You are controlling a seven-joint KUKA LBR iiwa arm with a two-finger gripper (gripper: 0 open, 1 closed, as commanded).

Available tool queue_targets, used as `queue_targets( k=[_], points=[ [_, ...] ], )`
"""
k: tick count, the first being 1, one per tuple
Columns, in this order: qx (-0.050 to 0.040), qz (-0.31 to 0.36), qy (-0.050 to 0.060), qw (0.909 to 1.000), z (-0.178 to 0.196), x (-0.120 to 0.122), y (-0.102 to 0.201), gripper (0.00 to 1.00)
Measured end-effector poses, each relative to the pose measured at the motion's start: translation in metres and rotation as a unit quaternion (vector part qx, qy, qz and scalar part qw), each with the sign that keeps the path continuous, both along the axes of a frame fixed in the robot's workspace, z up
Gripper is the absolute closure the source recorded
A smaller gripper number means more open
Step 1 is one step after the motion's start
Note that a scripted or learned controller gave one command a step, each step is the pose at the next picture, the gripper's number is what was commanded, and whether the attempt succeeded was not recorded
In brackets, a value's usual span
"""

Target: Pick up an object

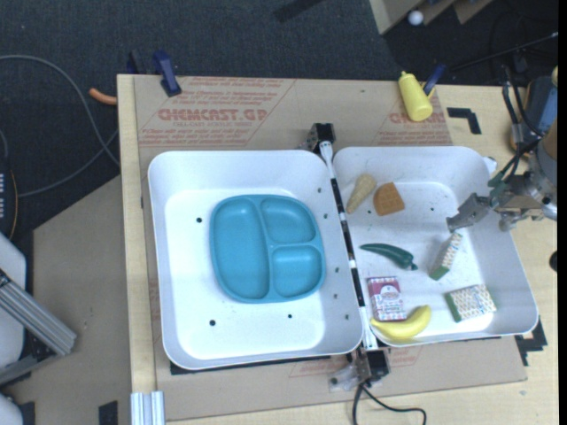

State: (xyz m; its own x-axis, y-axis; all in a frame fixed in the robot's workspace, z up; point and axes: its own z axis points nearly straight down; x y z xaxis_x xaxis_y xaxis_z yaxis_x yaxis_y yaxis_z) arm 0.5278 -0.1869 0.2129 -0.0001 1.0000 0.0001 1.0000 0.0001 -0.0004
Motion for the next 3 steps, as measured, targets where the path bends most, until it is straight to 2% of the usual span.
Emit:
queue_targets(
  k=[1, 2, 3],
  points=[
    [0.0007, 0.001, 0.001, 1.0, -0.062, 0.049, 0.039, 0.0],
    [0.0009, 0.001, 0.001, 1.0, -0.101, 0.014, 0.089, 0.0],
    [0.0007, 0.0, 0.001, 1.0, -0.129, 0.002, 0.089, 0.0]
  ],
)
